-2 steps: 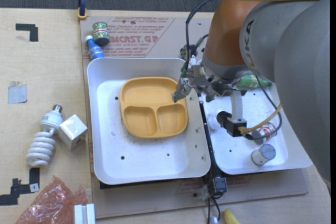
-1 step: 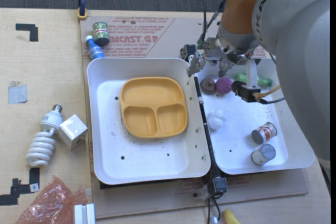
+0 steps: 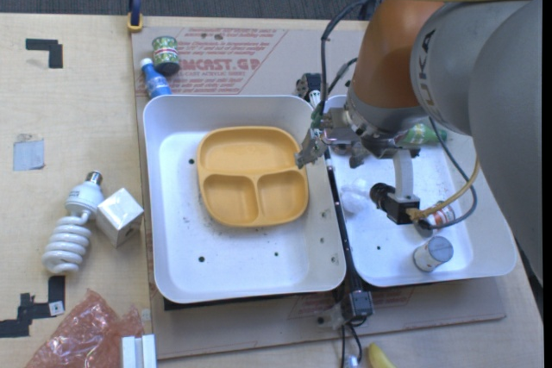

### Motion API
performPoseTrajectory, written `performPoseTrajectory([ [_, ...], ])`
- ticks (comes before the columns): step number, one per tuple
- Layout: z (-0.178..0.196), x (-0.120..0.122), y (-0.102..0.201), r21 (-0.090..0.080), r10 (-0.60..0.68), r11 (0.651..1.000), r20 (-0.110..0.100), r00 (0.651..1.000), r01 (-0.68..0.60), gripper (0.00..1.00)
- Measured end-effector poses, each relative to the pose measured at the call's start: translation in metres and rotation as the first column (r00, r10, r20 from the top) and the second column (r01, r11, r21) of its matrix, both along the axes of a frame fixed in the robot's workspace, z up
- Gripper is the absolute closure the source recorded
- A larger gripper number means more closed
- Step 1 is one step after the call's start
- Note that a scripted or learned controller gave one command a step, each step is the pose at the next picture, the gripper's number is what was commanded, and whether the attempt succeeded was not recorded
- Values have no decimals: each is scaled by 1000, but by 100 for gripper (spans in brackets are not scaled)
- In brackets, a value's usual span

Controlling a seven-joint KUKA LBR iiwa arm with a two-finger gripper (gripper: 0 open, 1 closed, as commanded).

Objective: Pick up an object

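A yellow divided plate lay flat in the left bin; it looked light, stiff and slick, best pinched at its raised rim; the gripper hung at its right edge; its opening could not be told; other small items sat in the right bin.

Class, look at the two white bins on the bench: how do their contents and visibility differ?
The left bin holds one yellow divided tray; the right bin holds several small items, including a grey-capped cylinder. The left bin is in full view; the arm overhangs the right bin. Both are shallow and white.
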State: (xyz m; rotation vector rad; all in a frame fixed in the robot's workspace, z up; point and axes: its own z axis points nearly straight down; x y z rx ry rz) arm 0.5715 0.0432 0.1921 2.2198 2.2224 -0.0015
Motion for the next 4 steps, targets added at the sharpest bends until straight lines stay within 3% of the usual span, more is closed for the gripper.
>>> performPoseTrajectory([
  [1,0,-82,-37,1,-3,1000,0,1000,3,0],
  [2,0,-38,-79,0,-3,1000,1,1000,3,0],
  [3,0,36,-127,-1,-1,1000,1,1000,1,0],
  [4,-99,31,-136,0,-3,1000,0,1000,3,0],
])
